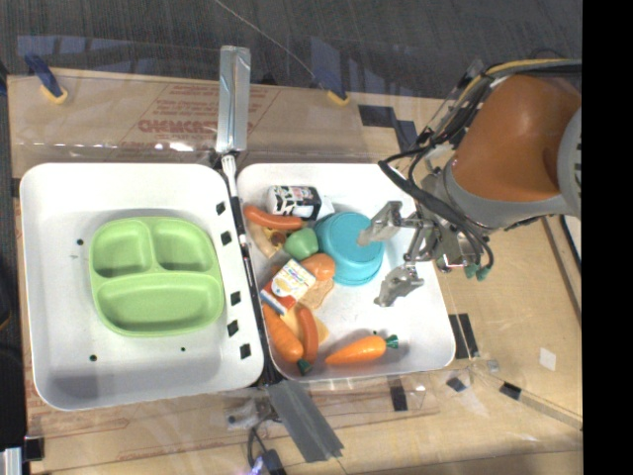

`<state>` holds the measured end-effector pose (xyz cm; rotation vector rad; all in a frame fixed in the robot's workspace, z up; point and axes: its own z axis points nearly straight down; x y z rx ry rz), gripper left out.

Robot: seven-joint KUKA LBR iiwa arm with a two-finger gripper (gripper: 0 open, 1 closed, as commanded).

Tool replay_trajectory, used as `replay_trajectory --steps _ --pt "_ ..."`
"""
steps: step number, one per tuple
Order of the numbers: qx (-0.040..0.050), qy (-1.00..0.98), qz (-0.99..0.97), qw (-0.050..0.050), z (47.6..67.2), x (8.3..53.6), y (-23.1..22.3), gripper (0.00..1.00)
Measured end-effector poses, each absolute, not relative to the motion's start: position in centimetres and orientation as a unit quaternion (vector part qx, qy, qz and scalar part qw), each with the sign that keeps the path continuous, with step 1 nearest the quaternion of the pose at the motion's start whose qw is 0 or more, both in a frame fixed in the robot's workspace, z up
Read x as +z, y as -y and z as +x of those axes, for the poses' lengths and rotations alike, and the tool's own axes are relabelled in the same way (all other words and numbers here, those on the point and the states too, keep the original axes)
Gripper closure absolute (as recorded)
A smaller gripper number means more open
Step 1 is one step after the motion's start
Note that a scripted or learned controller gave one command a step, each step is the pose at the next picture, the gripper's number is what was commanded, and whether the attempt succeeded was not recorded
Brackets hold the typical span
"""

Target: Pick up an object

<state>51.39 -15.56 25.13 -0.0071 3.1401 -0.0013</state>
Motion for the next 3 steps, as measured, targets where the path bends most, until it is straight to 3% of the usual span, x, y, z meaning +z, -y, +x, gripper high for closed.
replay_trajectory --steps 1,2,3 --pt "-0.0007 -0.994 -0.111 0.003 51.9 9.7 16.8 0.00" --pt "-0.0010 -1.000 0.030 0.005 55.8 9.5 9.2 0.00" --pt "-0.0012 -0.997 0.077 0.007 48.1 9.6 11.1 0.00"
